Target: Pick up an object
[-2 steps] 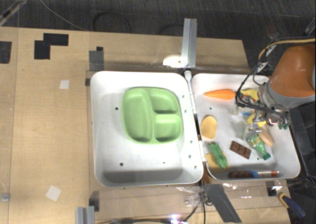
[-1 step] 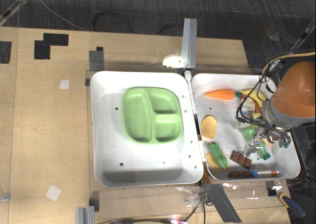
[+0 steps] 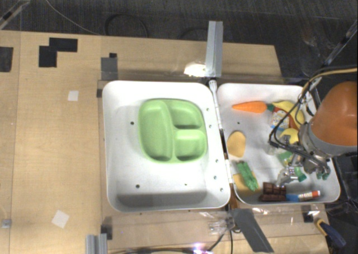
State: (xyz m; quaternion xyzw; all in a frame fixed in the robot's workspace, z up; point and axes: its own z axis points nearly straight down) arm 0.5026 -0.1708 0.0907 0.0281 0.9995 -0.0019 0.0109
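Note:
The right bin (image 3: 254, 95) holds several small toys: an orange carrot (image 3: 249, 107) at the back, a yellow oval piece (image 3: 237, 143), a green pickle-like piece (image 3: 246, 175), a brown chocolate bar (image 3: 274, 192) and a blue, white and orange marker (image 3: 302, 195) along the front wall. Yellow pieces (image 3: 286, 107) lie near the back right. My gripper (image 3: 291, 173) hangs low over the bin's right front part, over a green item (image 3: 299, 175), just behind the chocolate bar and the marker. The orange wrist band (image 3: 337, 116) covers the bin's right side.
The left bin (image 3: 120, 152) carries a green divided tray (image 3: 171, 129) in its middle. A metal divider runs between the two bins. Black cables loop beside the wrist over the yellow pieces.

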